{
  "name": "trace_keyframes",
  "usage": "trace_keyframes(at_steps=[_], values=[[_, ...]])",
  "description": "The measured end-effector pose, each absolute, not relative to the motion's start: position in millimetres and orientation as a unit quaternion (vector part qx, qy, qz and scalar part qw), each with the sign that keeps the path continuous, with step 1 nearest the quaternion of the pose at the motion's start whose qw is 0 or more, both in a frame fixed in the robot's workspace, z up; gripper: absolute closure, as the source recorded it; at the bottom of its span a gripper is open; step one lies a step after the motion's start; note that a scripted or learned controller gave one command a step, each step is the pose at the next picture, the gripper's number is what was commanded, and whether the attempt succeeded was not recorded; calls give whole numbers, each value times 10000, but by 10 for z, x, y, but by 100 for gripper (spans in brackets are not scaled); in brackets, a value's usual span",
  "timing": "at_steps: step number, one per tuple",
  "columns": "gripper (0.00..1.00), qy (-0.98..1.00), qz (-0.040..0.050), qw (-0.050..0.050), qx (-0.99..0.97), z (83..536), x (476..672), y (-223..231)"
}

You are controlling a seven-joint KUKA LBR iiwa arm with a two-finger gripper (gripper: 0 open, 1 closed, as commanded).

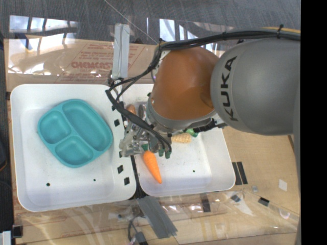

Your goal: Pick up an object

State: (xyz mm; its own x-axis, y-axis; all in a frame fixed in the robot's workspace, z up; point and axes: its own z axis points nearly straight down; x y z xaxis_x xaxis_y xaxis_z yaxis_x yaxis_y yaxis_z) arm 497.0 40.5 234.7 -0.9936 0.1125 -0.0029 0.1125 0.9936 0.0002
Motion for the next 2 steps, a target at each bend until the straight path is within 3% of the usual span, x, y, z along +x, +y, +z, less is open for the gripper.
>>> trace_keyframes(at_steps=[2], values=[[100,9986,2,46,519,2557,4995,417]])
